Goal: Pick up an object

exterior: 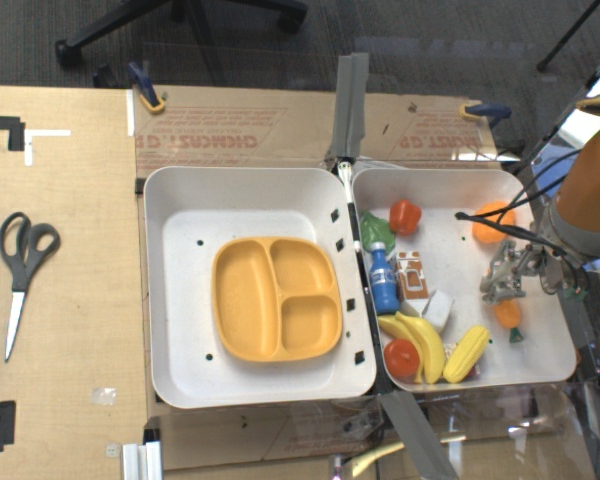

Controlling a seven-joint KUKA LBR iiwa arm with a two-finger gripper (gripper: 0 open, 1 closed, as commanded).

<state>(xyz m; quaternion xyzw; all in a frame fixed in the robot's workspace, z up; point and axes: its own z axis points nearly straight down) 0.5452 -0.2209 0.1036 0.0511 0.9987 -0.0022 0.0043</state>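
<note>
Scattered across the right bin (450, 180): red pepper (405, 216) at back, orange (493, 221) toward the right, blue bottle (383, 280) by the left wall, bananas (420, 340), red tomato (401, 357) and corn cob (465, 353) at front.

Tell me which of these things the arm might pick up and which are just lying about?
For the job: gripper, banana, corn cob, two tomatoes, blue bottle, orange, small carrot.

Lying about: yellow divided plate, scissors, blue clamps.
</note>
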